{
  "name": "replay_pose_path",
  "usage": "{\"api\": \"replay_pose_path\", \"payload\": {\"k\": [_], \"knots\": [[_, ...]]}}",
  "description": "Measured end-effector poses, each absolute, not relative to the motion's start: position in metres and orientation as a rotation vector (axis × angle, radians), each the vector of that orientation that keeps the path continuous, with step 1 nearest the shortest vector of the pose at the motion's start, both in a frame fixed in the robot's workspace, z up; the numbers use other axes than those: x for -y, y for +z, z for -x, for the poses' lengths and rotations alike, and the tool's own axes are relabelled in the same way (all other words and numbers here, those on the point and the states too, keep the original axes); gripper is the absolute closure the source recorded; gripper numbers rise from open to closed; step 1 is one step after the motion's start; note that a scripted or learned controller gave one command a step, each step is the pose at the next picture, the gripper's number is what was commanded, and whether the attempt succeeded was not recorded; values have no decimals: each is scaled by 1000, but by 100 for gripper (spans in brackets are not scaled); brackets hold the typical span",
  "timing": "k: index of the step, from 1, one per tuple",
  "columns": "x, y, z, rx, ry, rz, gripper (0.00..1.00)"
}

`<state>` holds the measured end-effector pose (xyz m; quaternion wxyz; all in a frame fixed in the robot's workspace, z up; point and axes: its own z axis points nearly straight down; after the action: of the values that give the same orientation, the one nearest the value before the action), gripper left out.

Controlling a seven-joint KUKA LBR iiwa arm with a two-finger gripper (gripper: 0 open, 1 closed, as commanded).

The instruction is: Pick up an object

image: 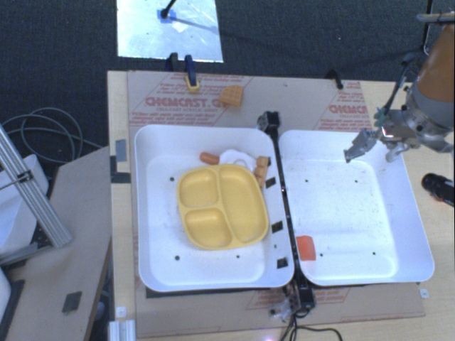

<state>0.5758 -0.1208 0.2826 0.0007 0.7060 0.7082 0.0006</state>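
**Arm poised over right bin, nothing held**

Lower frame, right bin (398, 261): a small orange block (305, 247) lies near its lower left corner, just beside the divider.

Centre-left, left bin (153, 190): a yellow divided tray (220, 206) sits in the middle. Above it, a small orange sausage-shaped piece (210, 158), a white item (234, 158), and a tan piece (261, 168) near the divider.

Right of frame, mid-height: hand (375, 148) hovers over the upper right part of the right bin, fingers spread wide, nothing between them. Arm enters from the right edge.

Top of the surface (298, 94): a tan waffle-like block (231, 95) outside the bins.
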Motion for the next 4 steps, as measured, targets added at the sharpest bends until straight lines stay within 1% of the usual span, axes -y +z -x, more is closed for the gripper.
{"api": "replay_pose_path", "payload": {"k": [1, 2, 3, 4], "knots": [[130, 444, -484, -2214, 15, -2209, 0], [20, 363, -487, -2242, -1, -2208, 0], [27, 378, -488, -2225, 7, -2211, 100], [27, 378, -488, -2224, 7, -2212, 0]]}}
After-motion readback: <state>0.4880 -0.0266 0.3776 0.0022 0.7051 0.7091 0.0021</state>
